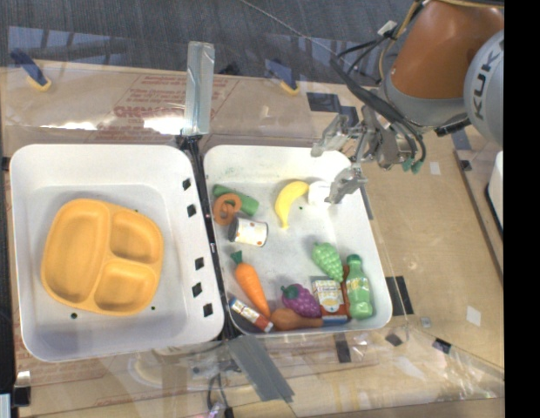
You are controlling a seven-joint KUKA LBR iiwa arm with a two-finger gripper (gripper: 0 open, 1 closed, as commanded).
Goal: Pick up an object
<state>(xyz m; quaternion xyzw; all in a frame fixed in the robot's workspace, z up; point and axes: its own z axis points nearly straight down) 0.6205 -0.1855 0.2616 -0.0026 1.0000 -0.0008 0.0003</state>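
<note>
Where clear plastic covers the bench (104, 94), two bins (26, 233) sit side by side.

This looks like a robot lab, not a home. A big grey and orange robot arm (444, 50) with loose black cables (366, 59) reaches over a table (427, 225) covered in taped-down clear plastic. Two white bins (26, 233) sit side by side on it. One holds toy food (296, 251), the other a yellow tray (100, 255). The floor (104, 3) is dark grey carpet.
</note>
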